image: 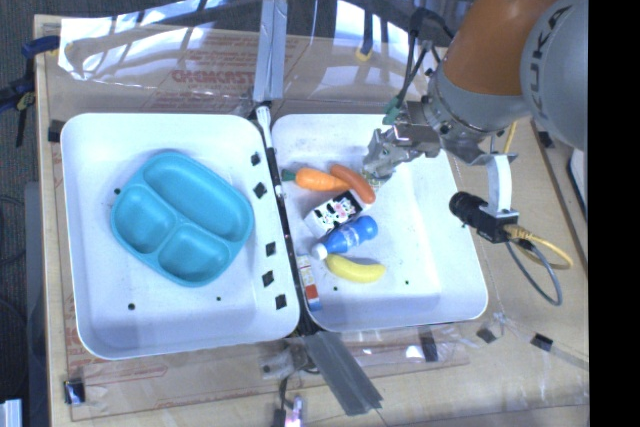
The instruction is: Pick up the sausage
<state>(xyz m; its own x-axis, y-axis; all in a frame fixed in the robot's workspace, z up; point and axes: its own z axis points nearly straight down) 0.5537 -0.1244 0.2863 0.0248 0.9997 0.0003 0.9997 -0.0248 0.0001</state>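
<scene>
The sausage lay in the right bin, touching the carrot, above the cow toy, bottle and banana. The gripper stood just beside its right end; its opening, I could not tell.

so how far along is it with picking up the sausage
Done: the gripper has reached the right bin and sits right at the sausage. In hand: closing in on it; a grasp cannot be confirmed. Left: the sausage lies on the bin floor beside the carrot, so the lift remains.
</scene>
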